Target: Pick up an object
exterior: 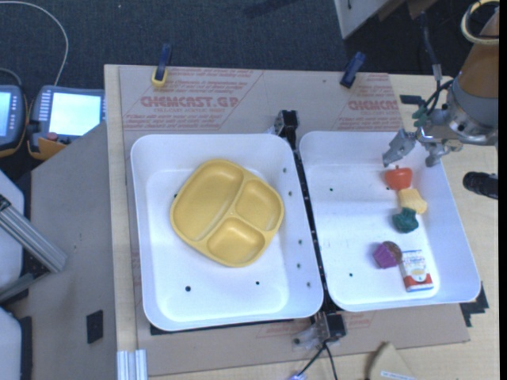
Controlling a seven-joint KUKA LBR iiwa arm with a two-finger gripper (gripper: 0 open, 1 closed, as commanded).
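The end effector (412,153) hangs over the far part of the right bin (348,212), its 2 fingers spread apart with nothing between them, just above and beside a small orange-red toy piece (398,177). That piece heads a loose row of 5 small things running toward the near rim: a yellow piece (413,202) touching it, a dark green piece (405,221), a purple piece (387,254) and a little white and red carton (415,271). The orange-red piece is probably the target; it looks like light, rigid plastic play food, smooth and likely a bit slippery, not fragile. A grasp across its narrower sides seems best, with the fingers kept off the yellow neighbour. The left bin (158,275) holds a yellow divided plate (227,211).
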